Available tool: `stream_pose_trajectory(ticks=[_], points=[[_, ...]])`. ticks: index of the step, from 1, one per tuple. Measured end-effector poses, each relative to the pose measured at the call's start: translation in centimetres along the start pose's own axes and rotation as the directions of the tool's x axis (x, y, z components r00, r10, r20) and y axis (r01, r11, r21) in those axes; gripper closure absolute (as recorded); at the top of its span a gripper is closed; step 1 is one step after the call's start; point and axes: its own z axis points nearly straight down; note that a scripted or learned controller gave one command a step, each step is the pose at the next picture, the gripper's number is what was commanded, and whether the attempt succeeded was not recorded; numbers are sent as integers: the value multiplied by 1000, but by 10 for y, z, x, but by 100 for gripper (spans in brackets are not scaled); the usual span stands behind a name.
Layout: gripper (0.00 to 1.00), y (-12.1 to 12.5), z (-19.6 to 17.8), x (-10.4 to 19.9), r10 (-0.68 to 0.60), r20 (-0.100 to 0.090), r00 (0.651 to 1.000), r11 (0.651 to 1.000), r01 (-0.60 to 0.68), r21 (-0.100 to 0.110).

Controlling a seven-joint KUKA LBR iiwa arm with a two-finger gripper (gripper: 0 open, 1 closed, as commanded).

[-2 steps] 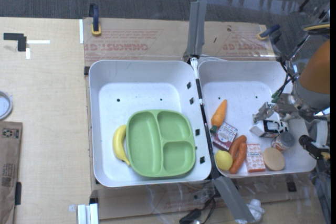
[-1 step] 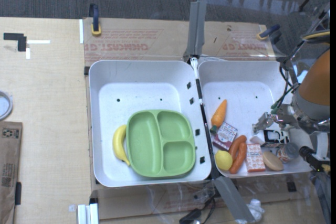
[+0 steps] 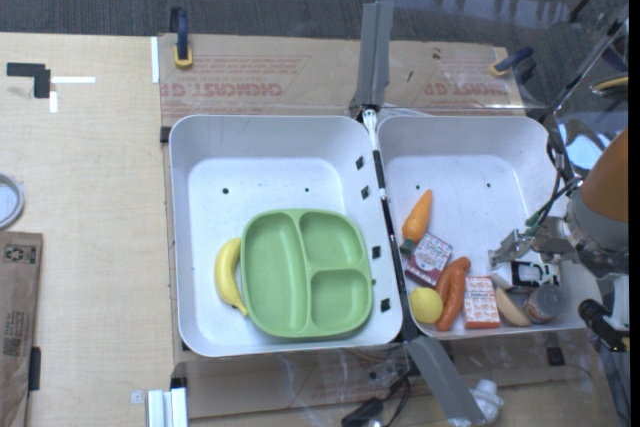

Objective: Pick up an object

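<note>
A: Where's the gripper (image 3: 522, 245)?
B: At 3 o'clock in the right bin (image 3: 455, 140), low over the food pile (image 3: 455, 287). Can't tell if the claw is open or holding anything, too blurry.

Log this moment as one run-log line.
end effector: low in right bin, right side | grasp: unconfirmed | nearby: small can, juice box | left bin: green plate, banana

Bright, even overhead light fills the scene. The two white bins (image 3: 190, 215) glow without harsh glare, and soft shadows gather along their inner walls. A green plate (image 3: 305, 273) casts little shadow. The right edge looks slightly blurred, perhaps from motion. Focus elsewhere is fairly sharp.
</note>
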Motion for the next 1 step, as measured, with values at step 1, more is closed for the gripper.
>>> stream_pose_trajectory(ticks=[1], points=[[100, 2, -7, -1, 3, 1, 1000, 1000, -3, -1]])
